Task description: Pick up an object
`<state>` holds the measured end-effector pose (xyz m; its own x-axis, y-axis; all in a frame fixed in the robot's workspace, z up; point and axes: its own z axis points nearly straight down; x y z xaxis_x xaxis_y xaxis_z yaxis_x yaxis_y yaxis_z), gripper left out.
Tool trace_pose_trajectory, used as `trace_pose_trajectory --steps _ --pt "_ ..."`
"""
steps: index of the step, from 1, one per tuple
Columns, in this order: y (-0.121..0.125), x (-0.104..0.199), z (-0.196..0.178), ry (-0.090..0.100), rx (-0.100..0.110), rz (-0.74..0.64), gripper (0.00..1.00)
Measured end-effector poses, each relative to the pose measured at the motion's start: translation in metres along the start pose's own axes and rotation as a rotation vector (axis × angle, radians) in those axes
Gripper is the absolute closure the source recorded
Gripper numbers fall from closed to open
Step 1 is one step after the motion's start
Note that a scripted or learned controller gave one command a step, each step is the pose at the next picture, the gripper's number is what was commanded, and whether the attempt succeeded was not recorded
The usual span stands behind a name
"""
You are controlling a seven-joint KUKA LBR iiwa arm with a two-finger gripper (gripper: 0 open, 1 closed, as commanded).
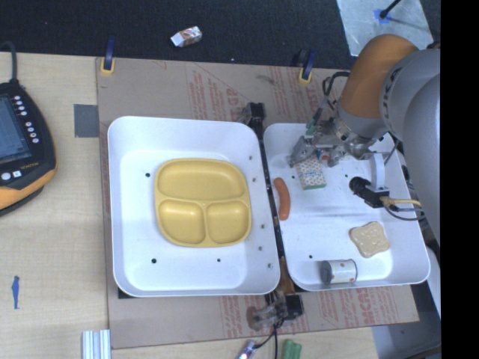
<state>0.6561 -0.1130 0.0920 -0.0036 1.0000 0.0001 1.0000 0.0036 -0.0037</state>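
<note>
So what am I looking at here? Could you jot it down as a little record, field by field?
left bin: holds a yellow divided plate
right bin: sausage, toast slice, small can, patterned packet
arm: reaches in from the right, over the right bin's far end
gripper: just above the patterned packet; grip unclear
bench, left: handheld controller

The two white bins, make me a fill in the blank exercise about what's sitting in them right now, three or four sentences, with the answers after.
1. The yellow divided tray lies in the ____ bin.
2. The hot dog lies along the ____ edge of the right bin.
3. The toast slice has ____ colour.
4. The gripper is above a small ____ packet.

Missing words: left; left; tan; patterned
</note>
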Motion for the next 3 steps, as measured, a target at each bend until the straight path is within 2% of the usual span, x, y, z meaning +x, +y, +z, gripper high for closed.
trace_pose_trajectory --steps 1,2,3 --pt "0.0 -0.024 0.0 0.0 -0.004 0.002 0.0" --pt "0.001 -0.024 -0.011 0.0 -0.004 0.001 1.0" --pt "-0.032 0.079 -0.103 0.001 -0.003 -0.002 1.0"
